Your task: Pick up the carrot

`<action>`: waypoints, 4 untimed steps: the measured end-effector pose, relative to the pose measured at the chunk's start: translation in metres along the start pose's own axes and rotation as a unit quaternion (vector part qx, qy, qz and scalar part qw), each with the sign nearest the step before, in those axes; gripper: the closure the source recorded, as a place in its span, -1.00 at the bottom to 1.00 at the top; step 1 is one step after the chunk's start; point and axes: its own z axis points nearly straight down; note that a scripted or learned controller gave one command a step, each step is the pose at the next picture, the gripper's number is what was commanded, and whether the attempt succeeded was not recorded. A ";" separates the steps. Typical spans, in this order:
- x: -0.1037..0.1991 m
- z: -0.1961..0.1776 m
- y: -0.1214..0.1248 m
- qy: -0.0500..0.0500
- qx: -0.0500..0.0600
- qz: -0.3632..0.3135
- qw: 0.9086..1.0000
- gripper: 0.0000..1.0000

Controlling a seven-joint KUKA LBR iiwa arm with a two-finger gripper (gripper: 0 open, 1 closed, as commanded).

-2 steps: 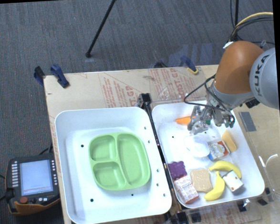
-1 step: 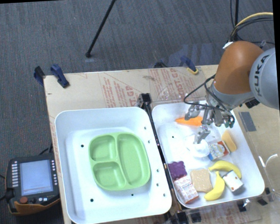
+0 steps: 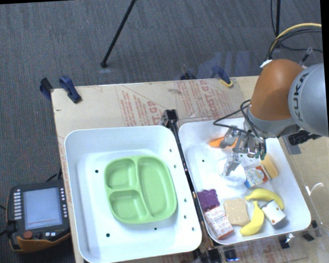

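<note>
The hand (image 3: 238, 154) hangs over the upper middle of the right bin (image 3: 201, 132), at the end of a grey arm (image 3: 314, 103) that comes in from the right, its orange band (image 3: 275, 91) bulging above the wrist. The fingers (image 3: 232, 165) point down and to the left toward the bin floor; they look parted, with nothing between them, though the metal parts blur together and the tips are hard to separate from the white floor below.

The carrot (image 3: 216, 142) lies just to the upper left of the hand, near the bin's back wall. Only a short orange piece shows; the rest is covered by the hand's body, so I cannot tell its full length or whether the hand touches it.

Just right of the hand lie a small carton (image 3: 256, 176) and a yellow-orange block (image 3: 269, 167), partly tucked under the wrist. Toward the front of the bin sit two bananas (image 3: 264, 196), a slice of bread (image 3: 236, 211), a purple item (image 3: 208, 198), a red-and-white packet (image 3: 218, 222) and a small white box (image 3: 275, 214).

The left bin (image 3: 82, 162) holds a green divided plate (image 3: 140, 189). Both bins rest on a cardboard-covered worktop (image 3: 123, 103), with blue clamps (image 3: 70, 88) at its back edge. A teach pendant (image 3: 38, 213) lies on the floor at the left.
</note>
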 end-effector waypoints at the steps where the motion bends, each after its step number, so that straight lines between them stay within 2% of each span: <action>1: -0.007 -0.002 -0.017 -0.002 0.000 0.054 0.999 -1.00; 2: -0.009 -0.014 -0.015 -0.005 -0.001 0.050 0.999 1.00; 3: 0.004 -0.003 -0.068 -0.004 0.001 -0.105 0.994 1.00; 4: 0.004 -0.003 -0.067 -0.003 0.000 -0.104 0.995 -1.00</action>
